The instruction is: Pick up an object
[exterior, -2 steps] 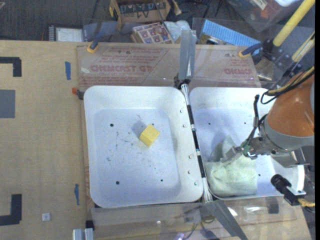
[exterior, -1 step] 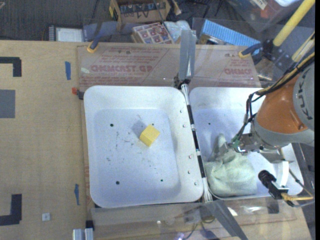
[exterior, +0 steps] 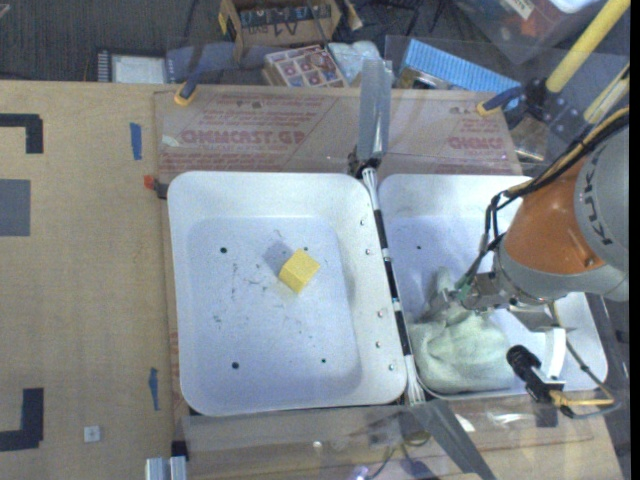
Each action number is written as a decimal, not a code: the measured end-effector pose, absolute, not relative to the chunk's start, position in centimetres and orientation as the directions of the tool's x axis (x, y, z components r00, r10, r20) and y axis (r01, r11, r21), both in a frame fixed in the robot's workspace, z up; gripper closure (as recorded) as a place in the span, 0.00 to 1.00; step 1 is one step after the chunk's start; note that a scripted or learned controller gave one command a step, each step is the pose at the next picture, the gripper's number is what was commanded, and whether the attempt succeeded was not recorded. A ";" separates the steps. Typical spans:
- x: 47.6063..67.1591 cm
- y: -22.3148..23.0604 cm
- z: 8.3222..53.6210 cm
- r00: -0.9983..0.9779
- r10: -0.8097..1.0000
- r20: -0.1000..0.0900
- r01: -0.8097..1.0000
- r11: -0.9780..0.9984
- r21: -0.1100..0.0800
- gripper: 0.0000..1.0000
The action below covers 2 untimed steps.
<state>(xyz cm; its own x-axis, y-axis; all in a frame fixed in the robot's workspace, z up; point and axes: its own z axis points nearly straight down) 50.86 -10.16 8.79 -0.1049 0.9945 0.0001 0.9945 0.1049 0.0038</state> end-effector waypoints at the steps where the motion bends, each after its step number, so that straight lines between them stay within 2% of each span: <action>1: 50.1 -9.7 8.8 -0.019 1.000 -0.002 1.000 0.019 0.010 0.00; 2: 50.9 -12.9 8.8 0.021 1.000 -0.001 1.000 -0.021 0.008 0.00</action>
